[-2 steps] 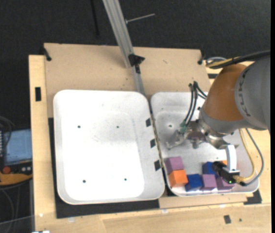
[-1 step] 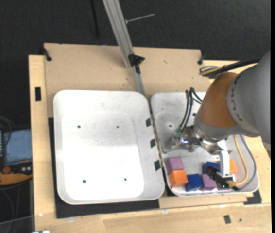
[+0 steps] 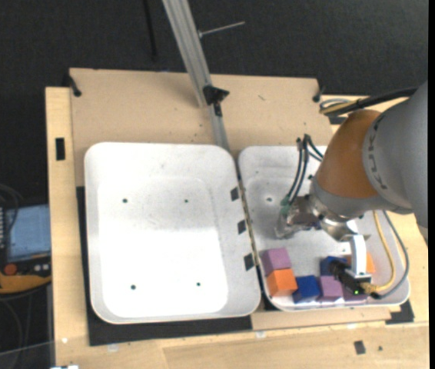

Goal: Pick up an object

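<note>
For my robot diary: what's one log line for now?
arm: over right bin | gripper: low | blocks: near edge | left bin

White bins (image 3: 164,229); purple block (image 3: 277,258), orange block (image 3: 283,281), blue block (image 3: 307,288).

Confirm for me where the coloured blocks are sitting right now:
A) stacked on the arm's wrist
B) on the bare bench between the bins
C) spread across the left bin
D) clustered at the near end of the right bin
D: the orange block, blue block and purple blocks lie together at the near end of the right bin, beneath the arm.
</note>
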### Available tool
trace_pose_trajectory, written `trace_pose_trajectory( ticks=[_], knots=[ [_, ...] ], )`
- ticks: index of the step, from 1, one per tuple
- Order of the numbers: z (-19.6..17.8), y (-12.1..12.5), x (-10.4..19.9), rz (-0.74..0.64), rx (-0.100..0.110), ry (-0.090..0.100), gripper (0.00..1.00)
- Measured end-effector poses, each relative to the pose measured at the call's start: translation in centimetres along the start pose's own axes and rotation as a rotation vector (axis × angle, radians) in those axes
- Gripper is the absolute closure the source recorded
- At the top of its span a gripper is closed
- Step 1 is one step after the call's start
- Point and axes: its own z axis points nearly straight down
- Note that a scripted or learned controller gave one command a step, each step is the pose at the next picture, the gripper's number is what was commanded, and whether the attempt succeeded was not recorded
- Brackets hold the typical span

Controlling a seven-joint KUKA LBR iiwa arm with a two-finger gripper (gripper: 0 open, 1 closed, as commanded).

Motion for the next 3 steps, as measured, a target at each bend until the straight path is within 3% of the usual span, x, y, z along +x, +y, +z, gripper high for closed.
trace_pose_trajectory(
  ticks=[2,3],
  knots=[
    [-12.0,1.0,-1.3,-0.013,-0.001,-0.001,1.00],
    [-14.0,1.1,-1.4,-0.016,0.003,0.000,1.00]
  ],
)
